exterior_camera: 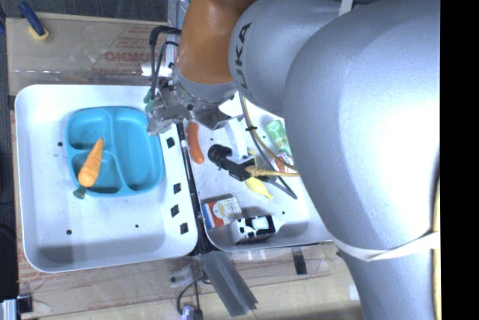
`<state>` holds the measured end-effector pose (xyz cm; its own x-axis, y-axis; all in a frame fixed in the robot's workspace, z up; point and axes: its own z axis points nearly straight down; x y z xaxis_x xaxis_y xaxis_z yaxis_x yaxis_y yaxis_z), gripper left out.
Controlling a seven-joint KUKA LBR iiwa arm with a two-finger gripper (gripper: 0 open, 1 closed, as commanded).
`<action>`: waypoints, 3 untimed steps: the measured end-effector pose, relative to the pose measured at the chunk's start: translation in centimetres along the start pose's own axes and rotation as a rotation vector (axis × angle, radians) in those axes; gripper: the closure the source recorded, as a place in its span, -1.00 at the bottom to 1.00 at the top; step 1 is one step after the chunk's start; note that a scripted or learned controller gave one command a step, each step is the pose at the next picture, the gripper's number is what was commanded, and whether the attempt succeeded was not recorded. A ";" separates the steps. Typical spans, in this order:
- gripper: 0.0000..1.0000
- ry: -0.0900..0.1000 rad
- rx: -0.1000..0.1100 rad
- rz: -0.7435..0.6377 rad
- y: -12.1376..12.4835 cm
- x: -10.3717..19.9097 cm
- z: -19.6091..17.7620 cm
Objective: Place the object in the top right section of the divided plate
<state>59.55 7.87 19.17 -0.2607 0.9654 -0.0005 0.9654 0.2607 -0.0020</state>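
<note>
A blue divided plate [138,154] lies in the left bin [45,236]. An orange carrot [91,161] rests slantwise across the plate's left sections, its green end at the lower left rim. My gripper [159,119] hangs over the plate's top right corner, close to the wall between the two bins. The grey arm and its orange band cover most of the gripper from above. I see nothing clearly held in it.
The right bin [224,240] holds an orange-red sausage [195,144], a white and orange carton [221,210], a black and white item [256,226], a green object [277,135] and a yellow piece [258,185]. The arm hides much of that bin.
</note>
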 end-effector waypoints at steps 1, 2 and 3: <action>-1.00 0.000 0.000 0.000 0.0 0.0 0.0; -1.00 -0.001 -0.002 -0.370 3.5 -6.4 0.0; -1.00 -0.004 -0.004 -0.791 3.0 -12.3 -10.9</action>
<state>65.72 -3.21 30.03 -0.8699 0.4933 -0.0035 0.4933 0.8699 0.0002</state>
